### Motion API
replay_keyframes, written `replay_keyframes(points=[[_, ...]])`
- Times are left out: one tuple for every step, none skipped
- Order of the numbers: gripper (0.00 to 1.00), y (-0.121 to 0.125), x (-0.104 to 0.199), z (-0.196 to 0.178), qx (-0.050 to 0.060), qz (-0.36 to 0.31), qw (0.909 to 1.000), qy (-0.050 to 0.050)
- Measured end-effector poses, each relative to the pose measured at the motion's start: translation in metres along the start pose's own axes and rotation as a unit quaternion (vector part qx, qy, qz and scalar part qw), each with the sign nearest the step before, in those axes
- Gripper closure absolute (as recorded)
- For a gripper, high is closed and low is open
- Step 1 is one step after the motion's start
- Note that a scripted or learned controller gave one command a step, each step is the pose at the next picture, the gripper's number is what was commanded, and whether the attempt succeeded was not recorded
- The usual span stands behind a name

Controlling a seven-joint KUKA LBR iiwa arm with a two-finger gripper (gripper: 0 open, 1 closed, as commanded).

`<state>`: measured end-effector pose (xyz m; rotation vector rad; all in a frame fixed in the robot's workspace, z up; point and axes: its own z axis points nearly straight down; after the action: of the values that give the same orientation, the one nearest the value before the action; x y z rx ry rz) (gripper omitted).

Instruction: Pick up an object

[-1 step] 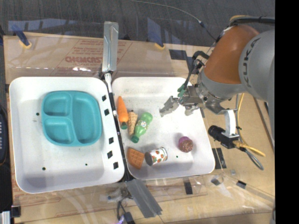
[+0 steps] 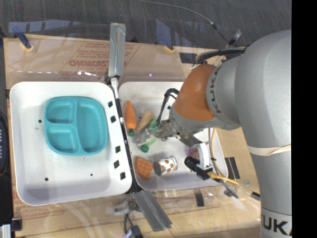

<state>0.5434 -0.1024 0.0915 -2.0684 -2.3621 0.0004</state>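
arm [image 2: 237, 98] bent over right bin [image 2: 148, 182]

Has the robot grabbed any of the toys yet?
Not yet, as far as I can see. The gripper is down in the right bin, close to a green toy. The carrot, waffle and little can lie there untouched. Grabbing and lifting are left.

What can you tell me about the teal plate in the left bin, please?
The plate is teal, looks like smooth plastic, and has a rounded rectangular outline. Raised ridges split it into three compartments: two small ones on its left side and one long one on its right. It lies flat, face up, on the floor of the left bin, toward its upper half, with nothing in it or touching it.
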Motion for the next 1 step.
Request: replay_keyframes(points=[[1.0,-0.0001,-0.0012,-0.0095,0.001,-0.002,1.0,0.0]])
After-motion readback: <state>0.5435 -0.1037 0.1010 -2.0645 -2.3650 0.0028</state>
